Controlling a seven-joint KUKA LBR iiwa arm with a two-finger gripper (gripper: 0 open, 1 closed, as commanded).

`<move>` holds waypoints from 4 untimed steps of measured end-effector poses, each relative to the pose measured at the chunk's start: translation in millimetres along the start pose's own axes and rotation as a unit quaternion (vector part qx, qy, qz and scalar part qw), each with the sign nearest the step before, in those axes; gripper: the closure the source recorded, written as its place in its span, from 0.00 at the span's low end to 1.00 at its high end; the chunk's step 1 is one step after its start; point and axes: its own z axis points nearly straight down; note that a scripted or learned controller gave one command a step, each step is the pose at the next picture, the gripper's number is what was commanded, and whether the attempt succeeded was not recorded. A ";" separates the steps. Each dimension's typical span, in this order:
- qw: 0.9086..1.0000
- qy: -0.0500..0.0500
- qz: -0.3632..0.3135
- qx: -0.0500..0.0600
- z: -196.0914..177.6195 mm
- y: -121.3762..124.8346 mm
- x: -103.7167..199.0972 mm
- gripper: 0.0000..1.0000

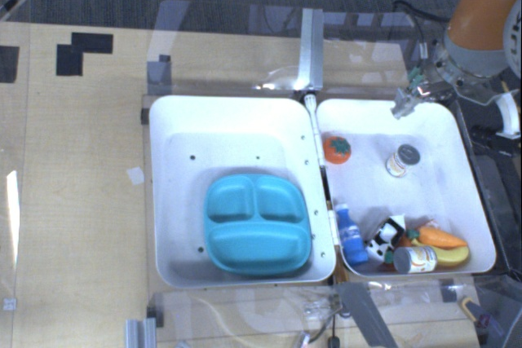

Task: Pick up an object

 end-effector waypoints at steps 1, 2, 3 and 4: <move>0.999 0.000 -0.041 0.001 -25.2 29.9 26.2 1.00; 0.982 0.000 -0.188 0.001 -1.0 15.9 -20.4 1.00; 0.982 -0.003 -0.189 -0.004 -14.4 18.8 -19.7 1.00; 0.982 -0.002 -0.189 -0.004 -14.3 18.8 -19.6 0.00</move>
